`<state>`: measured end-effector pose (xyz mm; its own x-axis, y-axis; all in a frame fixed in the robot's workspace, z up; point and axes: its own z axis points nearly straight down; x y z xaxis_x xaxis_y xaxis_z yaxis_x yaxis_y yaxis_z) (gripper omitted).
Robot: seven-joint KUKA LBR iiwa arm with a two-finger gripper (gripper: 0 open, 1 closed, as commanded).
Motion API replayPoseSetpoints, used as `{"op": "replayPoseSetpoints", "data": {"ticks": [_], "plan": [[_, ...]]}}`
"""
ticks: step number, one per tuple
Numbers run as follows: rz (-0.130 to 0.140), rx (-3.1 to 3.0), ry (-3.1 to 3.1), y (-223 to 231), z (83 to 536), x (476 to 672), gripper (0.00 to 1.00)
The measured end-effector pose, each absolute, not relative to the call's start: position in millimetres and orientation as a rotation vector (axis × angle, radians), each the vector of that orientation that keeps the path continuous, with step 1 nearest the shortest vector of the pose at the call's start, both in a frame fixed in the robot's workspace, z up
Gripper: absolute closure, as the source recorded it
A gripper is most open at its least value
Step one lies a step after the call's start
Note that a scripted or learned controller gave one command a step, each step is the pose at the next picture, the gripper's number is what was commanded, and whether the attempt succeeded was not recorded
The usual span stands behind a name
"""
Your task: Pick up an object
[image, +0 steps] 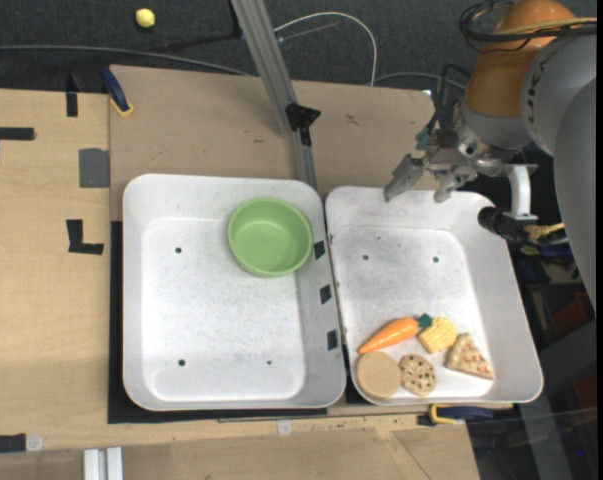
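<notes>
Desk [201, 128]: light wood surface carrying two shallow white bins side by side. Left bin [161, 368]: holds one green bowl [270, 236], upright, set near the bin's far edge toward its right corner, just beside the divide between the bins. Right bin [511, 298]: holds five toy food pieces grouped in its near part. Orange carrot [389, 335] with a small green top, lying at a slant, leaf end toward the right. Yellow corn piece [437, 333], just beside the carrot's leafy end. Pizza slice [469, 356], tan with reddish spots, to the right of the corn and close to the bin's right wall. Chocolate-chip cookie [417, 374], below the corn, touching or nearly touching the round tan disc [377, 376], which lies at the bin's near left corner. Arm [541, 68]: grey, with an orange band, reaching in from the right at the far side of the right bin. Gripper [419, 190]: positioned over the far rim of the right bin, its two fingers spread apart and pointing down, nothing between them; well apart from the food pieces in the near part of the bin. Other items: a metal pole [271, 68] running at a slant across the desk toward the join of the bins; a small yellow ball [144, 17] on the dark floor beyond the desk, far left.
</notes>
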<state>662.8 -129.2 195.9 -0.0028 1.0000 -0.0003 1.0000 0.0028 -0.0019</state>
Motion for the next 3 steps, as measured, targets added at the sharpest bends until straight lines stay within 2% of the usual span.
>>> {"op": "replayPoseSetpoints", "data": {"ticks": [1, 3], "plan": [[0.003, -2.218, -2.224, -129.3, 195.9, 662.8, 0.0], [0.007, -2.216, -2.221, -125.6, 102.5, 654.9, 0.0]]}}
